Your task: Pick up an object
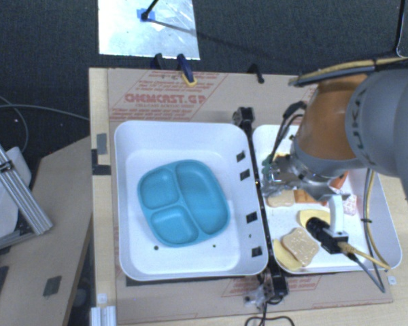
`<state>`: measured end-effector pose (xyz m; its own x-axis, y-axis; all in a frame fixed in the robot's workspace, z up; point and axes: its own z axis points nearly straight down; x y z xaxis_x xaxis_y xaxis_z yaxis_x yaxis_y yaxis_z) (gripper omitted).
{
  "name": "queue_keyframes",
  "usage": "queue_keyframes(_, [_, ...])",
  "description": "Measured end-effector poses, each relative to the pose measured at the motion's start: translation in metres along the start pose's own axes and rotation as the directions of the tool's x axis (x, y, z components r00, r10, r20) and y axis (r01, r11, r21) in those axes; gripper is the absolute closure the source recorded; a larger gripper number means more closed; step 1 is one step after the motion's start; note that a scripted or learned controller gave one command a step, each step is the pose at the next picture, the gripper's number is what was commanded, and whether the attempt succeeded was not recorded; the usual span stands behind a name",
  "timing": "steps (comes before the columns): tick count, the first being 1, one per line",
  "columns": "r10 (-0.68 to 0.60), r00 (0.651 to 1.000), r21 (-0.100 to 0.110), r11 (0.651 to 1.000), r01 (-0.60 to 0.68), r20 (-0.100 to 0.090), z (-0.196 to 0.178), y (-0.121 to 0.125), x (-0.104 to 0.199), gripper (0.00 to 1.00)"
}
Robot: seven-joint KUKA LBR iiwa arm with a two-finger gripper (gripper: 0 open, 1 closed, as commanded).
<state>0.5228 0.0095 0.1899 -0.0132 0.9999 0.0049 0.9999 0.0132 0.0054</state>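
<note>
Two bins, and all the small pickable stuff is sitting in the right bin (pixel 384 233). The left bin (pixel 136 156) is carrying just a blue divided plate (pixel 183 202).

The arm is reaching over the right bin, with the gripper (pixel 270 176) hanging near that bin's left wall, close to the divider. Whether it's spread or closed isn't readable: the wrist is blocking it from this angle. Nothing is showing as held.

Key relation: a tan piece (pixel 280 200) is lying just beside the gripper, on the side toward the near edge of the bench. An orange piece (pixel 303 197) is touching or almost touching it on the right. The tan piece's long axis is running roughly left-right in the camera view, so I'm judging a grasp across its short side as the likely fit.

Further toward the near edge, a toast-like slice (pixel 300 245) is resting partly on a yellow disc (pixel 283 253), and a yellow curved piece (pixel 311 216) is lying between that and the orange one. All of these are farther off than the tan piece.

My read: the tan piece is looking like the cheapest target, needing a short shift toward the near edge and then a descent. The risk I'm seeing is the orange neighbour getting nudged or caught along with it.
</note>
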Motion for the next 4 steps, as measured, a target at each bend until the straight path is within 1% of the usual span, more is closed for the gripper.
queue_keyframes(1, [0.005, 1.000, 0.005, 1.000, -0.005, 0.003, -0.005, -0.019, 0.032, 1.00])
queue_keyframes(2, [0.005, 1.000, 0.006, 1.000, -0.005, 0.003, 0.006, -0.036, 0.062, 1.00])
queue_keyframes(3, [0.006, 1.000, 0.005, 1.000, -0.006, 0.004, 0.000, -0.035, 0.077, 1.00])
queue_keyframes(4, [0.006, 1.000, -0.004, 1.000, -0.006, 0.004, -0.003, 0.060, 0.112, 1.00])
